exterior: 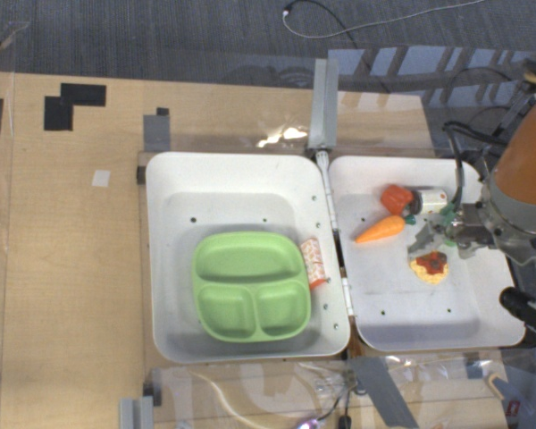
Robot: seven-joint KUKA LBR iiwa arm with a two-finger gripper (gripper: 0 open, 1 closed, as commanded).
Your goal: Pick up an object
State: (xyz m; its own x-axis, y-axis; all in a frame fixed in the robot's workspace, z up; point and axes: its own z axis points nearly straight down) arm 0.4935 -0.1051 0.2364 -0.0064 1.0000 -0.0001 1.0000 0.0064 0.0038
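From where I stand, the toy carrot (380, 231) lies in the right bin (389, 315), its long axis slanting up to the right, just left of the gripper (431, 238), whose fingers are spread and holding nothing.

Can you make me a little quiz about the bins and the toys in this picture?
1. True or false: the green tray lies in the left bin.
2. What lies nearest the gripper? A) carrot B) small yellow and red piece C) tube
3. Fill in: the carrot lies in the ____ bin.

Key: 1 true; 2 B; 3 right.
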